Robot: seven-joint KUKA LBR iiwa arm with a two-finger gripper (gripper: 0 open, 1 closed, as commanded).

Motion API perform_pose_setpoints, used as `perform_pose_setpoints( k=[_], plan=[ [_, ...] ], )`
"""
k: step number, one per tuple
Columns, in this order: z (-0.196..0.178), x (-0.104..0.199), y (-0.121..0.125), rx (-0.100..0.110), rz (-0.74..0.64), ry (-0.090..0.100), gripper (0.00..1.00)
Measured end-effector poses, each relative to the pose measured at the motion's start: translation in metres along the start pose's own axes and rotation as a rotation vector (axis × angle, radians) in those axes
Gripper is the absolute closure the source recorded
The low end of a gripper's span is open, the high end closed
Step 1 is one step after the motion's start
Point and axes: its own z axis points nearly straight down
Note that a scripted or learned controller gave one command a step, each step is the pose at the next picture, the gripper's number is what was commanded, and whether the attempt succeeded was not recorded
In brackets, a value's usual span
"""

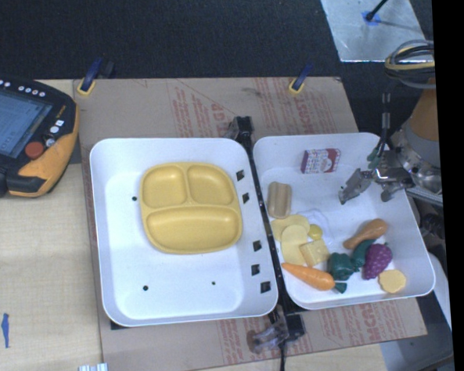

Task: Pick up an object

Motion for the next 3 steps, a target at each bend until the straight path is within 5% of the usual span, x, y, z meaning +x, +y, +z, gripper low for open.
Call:
perform_pose_setpoints(
  k=[1, 2, 3],
  plan=[
    [0.099, 0.081, -0.016, -0.01, -0.008, -0.002, 0.0],
    [0.095, 0.029, -0.061, -0.011, 0.004, -0.004, 0.0],
    [0.094, 0.057, -0.022, -0.018, -0.006, -0.005, 0.0]
  ],
)
